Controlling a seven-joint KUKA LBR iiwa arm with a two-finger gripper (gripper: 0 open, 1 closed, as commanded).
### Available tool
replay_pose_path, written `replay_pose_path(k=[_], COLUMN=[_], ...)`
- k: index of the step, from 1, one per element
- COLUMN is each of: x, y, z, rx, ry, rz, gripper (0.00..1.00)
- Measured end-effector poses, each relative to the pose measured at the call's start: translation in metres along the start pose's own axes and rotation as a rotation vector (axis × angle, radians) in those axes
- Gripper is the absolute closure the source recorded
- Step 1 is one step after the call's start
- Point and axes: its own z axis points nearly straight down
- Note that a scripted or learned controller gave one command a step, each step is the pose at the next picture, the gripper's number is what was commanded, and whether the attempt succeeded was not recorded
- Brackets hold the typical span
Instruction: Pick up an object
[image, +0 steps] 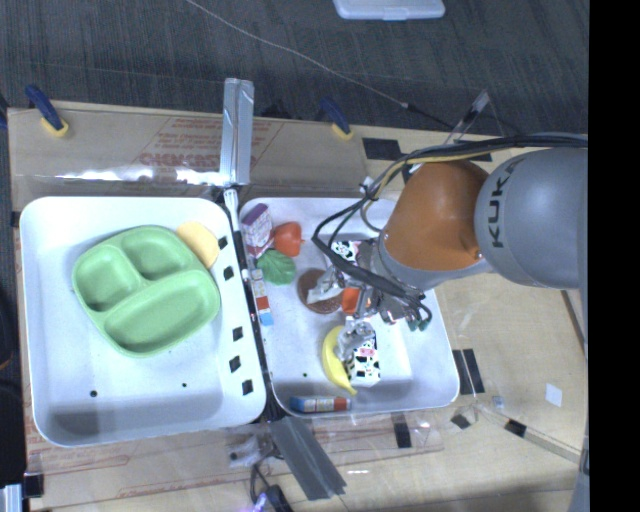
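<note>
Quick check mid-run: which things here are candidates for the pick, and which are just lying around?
For the pick, in the right bin under the gripper:
banana
cow-print toy
brown disc
green piece
red piece

Lying about:
green divided plate
yellow piece
blue clamps

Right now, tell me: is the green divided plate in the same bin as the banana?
No. The green divided plate lies in the left bin, while the banana lies in the right bin.
</note>
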Motion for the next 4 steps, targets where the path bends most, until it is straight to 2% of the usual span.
replay_pose_path(k=[1,2,3,4], x=[-0.034,0.025,0.024,0.024], y=[0.004,0.008,0.01,0.01], z=[0.001,0.007,-0.002,-0.002], rx=[0.001,-0.001,-0.002,-0.002], ry=[-0.006,0.005,0.004,0.005], rz=[0.005,0.041,0.034,0.033], gripper=[0.0,0.0,1.0,0.0])
